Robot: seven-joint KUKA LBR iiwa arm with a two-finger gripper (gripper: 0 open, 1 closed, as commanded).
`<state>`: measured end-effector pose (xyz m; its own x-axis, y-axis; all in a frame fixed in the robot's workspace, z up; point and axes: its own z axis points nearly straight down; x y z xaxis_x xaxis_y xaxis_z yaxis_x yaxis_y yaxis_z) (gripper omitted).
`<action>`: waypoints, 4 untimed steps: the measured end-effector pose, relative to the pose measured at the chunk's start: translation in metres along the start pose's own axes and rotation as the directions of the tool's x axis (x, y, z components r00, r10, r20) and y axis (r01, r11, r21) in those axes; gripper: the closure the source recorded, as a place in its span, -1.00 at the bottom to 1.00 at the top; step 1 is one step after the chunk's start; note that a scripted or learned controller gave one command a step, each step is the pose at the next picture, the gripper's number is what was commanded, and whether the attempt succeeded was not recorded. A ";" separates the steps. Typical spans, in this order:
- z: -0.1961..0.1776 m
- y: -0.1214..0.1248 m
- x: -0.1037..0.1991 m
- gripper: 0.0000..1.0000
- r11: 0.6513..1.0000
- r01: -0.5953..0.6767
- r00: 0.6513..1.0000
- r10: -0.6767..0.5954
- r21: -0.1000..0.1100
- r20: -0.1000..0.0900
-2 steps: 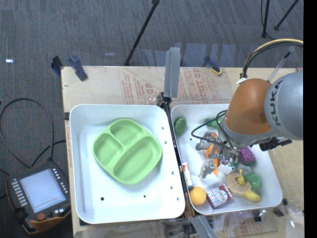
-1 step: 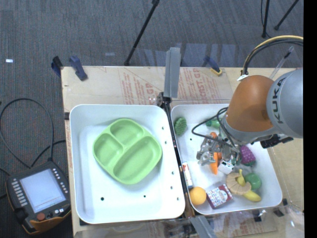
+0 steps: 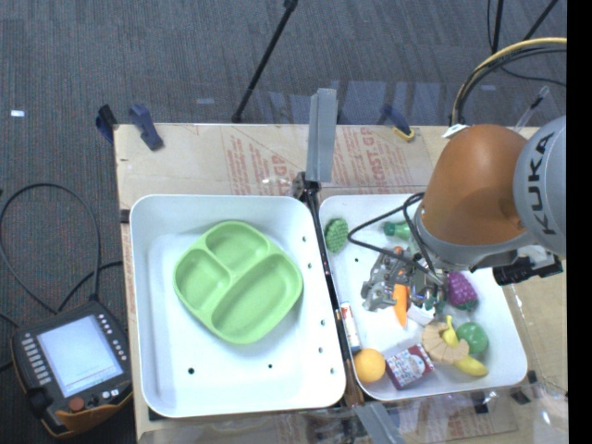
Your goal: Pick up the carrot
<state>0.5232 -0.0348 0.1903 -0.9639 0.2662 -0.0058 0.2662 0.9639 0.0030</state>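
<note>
The orange carrot (image 3: 400, 305) lies in the right bin (image 3: 504, 326), pointing toward the front, near the bin's middle. My gripper (image 3: 399, 291) hangs right over it, below the arm's orange band (image 3: 472, 185). Its grey fingers (image 3: 376, 289) stand on either side of the carrot with a gap to each, so the gripper is open and straddles the carrot's upper end. The carrot's top is partly hidden under the gripper body.
Around the carrot in the right bin lie purple grapes (image 3: 461, 289), a green pepper (image 3: 473, 337), a banana (image 3: 469, 366), an orange (image 3: 369, 365), a red box (image 3: 408, 366) and a green item (image 3: 336, 234). The left bin (image 3: 153, 340) holds a green divided plate (image 3: 239, 280).
</note>
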 end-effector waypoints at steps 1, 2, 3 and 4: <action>0.104 -0.055 0.015 1.00 0.992 0.129 0.992 -0.129 0.001 -0.009; 0.103 -0.059 0.004 1.00 0.877 0.480 0.877 -0.480 -0.002 -0.006; 0.097 -0.057 -0.004 -1.00 0.877 0.481 0.877 -0.481 0.007 0.021; 0.103 -0.037 -0.034 -1.00 0.943 0.332 0.943 -0.332 -0.001 -0.006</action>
<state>0.5464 -0.0790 0.0875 -0.9976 -0.0689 -0.0008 -0.0689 0.9976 0.0020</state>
